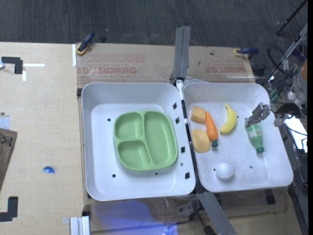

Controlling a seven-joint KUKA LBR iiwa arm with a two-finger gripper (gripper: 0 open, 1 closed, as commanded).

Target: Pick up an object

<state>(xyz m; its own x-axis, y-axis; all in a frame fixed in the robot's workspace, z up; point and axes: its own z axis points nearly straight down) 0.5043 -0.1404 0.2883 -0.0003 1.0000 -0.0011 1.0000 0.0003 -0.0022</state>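
Note:
The right bin (274, 175) holds several items. A green bottle (256, 138) lies near its right side. A yellow banana (228, 120), an orange carrot (211, 127), an orange-tan block (198, 114), a pale orange rounded piece (200, 140) and a white ball (225, 171) lie further left. My gripper (264, 116) hangs over the bin's right edge, just above the upper end of the green bottle. Nothing visibly hangs from it.
The left bin (98, 131) carries a green divided plate (145, 140). A grey divider post (181, 53) stands at the back between the bins. Cables and arm parts (293, 82) crowd the right edge. A small blue item (48, 170) lies on the bench at left.

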